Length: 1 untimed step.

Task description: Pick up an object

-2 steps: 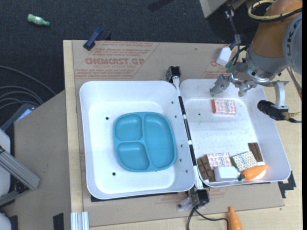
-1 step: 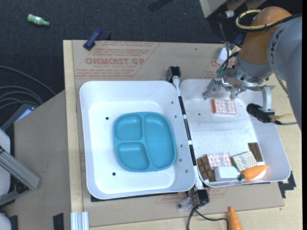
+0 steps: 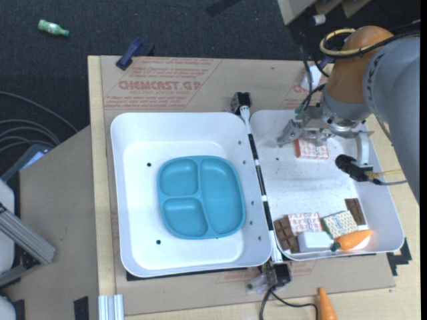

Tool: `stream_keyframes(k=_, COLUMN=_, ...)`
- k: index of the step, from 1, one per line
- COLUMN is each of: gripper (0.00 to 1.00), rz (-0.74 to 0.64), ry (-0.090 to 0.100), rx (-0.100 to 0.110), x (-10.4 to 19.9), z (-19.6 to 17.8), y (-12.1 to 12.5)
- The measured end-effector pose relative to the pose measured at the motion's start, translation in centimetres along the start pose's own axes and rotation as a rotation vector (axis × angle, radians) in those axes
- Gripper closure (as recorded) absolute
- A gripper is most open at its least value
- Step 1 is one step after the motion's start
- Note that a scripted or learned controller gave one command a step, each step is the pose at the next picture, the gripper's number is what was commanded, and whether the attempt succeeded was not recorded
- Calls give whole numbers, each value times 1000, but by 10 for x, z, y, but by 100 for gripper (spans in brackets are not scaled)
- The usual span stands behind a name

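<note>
The fingers (image 3: 308, 133) hang low in the far part of the right bin (image 3: 313, 179), directly over a small red-and-white packet (image 3: 312, 150), seemingly lined up to take it, though whether they are parted or clenched I cannot tell.

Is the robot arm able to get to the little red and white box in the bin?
Probably yes. The end effector is right above the red and white box at the far end of the right bin, and nothing lies on top of the box. The other items are heaped at the near end.
</note>
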<state>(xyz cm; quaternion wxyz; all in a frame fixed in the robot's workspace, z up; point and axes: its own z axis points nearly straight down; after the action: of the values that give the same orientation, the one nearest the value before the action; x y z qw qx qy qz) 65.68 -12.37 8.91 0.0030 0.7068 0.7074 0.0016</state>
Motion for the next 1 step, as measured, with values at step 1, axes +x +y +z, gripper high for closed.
stream_keyframes(k=1, gripper=100, rz=0, ry=-5, rx=-5, x=-2, z=-12, y=1)
